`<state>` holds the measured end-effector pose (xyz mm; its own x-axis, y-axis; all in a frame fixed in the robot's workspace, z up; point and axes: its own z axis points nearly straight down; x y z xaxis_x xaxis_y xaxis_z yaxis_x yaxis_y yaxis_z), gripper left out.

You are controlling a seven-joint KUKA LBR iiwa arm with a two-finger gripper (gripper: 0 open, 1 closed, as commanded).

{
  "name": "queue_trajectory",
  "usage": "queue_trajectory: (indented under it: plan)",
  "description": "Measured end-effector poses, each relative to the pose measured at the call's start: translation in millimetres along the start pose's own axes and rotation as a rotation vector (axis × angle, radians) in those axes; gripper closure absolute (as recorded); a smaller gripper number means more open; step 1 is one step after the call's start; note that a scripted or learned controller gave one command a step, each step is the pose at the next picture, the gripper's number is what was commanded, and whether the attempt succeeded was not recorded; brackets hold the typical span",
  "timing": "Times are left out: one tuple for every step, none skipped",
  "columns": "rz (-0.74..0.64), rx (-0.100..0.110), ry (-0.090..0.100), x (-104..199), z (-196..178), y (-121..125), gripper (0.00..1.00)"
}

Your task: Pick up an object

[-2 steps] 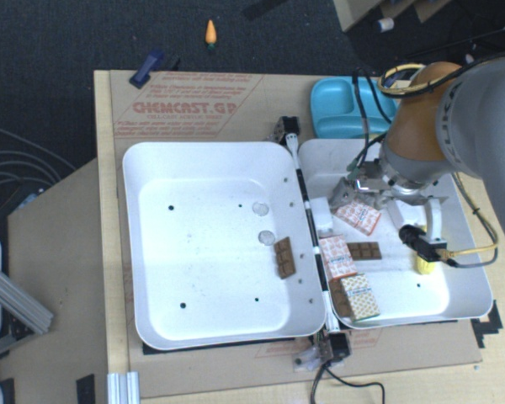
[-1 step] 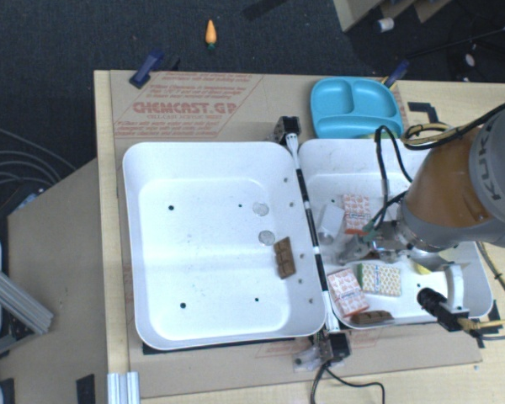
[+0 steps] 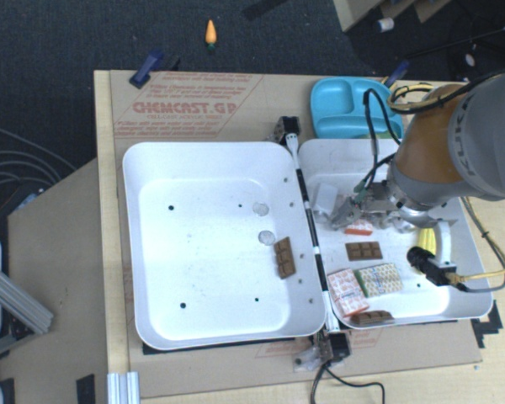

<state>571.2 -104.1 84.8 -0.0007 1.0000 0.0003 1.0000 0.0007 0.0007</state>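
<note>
A grey robot arm (image 3: 480,133) with an orange band reaches in from the right of the frame and bends down into the right white bin (image 3: 337,154). Its gripper (image 3: 351,213) sits low in the upper left part of that bin, near the dividing wall between the bins. The view is too blurred there to tell how the gripper is set or whether anything is caught in it.

Just below and right of the gripper lies a small red item (image 3: 359,225), close to it. Further below lies a brown chocolate bar (image 3: 364,250). A yellow object (image 3: 427,244) lies to the right, near the arm's wrist. Lower in the bin, two patterned packets, one reddish (image 3: 344,286) and one greenish (image 3: 379,279), lie side by side, touching. A second brown bar (image 3: 370,316) rests against the bin's bottom edge.

The left white bin (image 3: 151,225) holds a brown bar (image 3: 284,256) near its right wall, with much open floor to its left. Two small round marks, perhaps coins (image 3: 263,224), lie just above it.

A blue tray (image 3: 341,108) sits on the bench above the right bin, at the upper right of the frame.
</note>
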Motion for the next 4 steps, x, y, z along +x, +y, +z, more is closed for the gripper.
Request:
queue_trajectory:
  plan:
    - [0.001, -0.001, 0.000, -0.1, -9.5, 0.0, 1.00]
    - [-0.001, 0.000, 0.001, 60.4, -100.5, -47.2, 1.00]
    - [-0.001, 0.001, 0.001, 127.1, -138.7, -52.1, 1.00]
    - [0.000, 0.000, 0.000, 114.4, -157.0, -25.4, 1.00]
